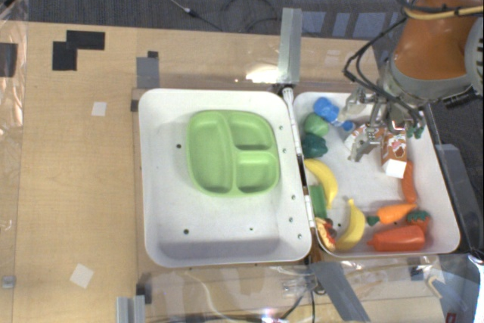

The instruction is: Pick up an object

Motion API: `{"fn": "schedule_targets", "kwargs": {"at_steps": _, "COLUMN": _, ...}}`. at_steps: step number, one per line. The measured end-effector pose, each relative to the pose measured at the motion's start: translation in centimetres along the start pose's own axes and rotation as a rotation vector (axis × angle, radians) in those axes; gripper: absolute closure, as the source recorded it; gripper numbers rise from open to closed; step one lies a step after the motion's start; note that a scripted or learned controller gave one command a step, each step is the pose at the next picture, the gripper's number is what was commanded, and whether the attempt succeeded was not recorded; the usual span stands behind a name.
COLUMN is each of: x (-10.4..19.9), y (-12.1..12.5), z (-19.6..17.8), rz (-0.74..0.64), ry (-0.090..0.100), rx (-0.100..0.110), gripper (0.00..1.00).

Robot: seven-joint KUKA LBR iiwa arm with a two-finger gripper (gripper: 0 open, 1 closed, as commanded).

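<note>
Camera view: jaws (363, 145) blurred over right bin (446, 197), grip unclear.

— Where's the arm?

— It comes in from the right at the top of the camera view, its orange band (432, 34) bulking large, with black cables looped around it.

— And the gripper?

— The gripper (365, 144) hangs below the wrist, pointing down and a little leftward. The metal fingers (355, 151) are slim and pale.

— Open or closed?

— The fingers blur together from this slant; I can't tell.
</note>
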State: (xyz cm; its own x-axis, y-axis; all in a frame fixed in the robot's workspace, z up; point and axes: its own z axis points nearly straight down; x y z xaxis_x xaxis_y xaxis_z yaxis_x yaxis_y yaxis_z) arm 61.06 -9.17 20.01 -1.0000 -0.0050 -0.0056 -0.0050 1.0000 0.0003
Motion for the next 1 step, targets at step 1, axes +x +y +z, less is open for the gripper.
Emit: {"fn": "schedule_targets", "kwargs": {"at_steps": 1, "x": -3.34, "y": -0.94, "z": 10.32, "rz": -0.169, "ry": -0.002, "rx": 0.0, "gripper": 0.0}}
